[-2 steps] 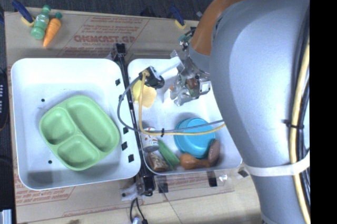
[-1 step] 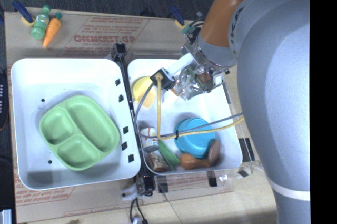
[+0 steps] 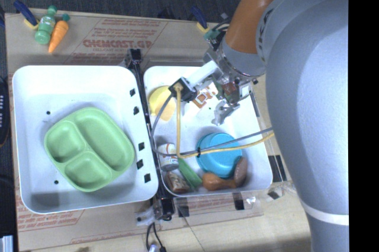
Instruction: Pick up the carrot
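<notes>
An orange carrot-like piece point(image 3: 214, 181) with a green end point(image 3: 188, 174) lies along the front wall of the right bin point(image 3: 256, 126), just below a blue bowl point(image 3: 219, 153). Another small orange carrot point(image 3: 57, 36) with a green top lies outside the bins on the bench's far left corner, beside a green bottle point(image 3: 44, 30). My gripper point(image 3: 225, 101) hangs over the back middle of the right bin, above and behind the blue bowl and well apart from both orange pieces. Nothing shows as held in it.
A yellow object point(image 3: 159, 99) sits at the right bin's back left, with a brown item point(image 3: 240, 169) and a small can point(image 3: 169, 150) near the front. Yellow cable crosses the bin. The left bin point(image 3: 29, 85) holds a green divided plate point(image 3: 89, 147).
</notes>
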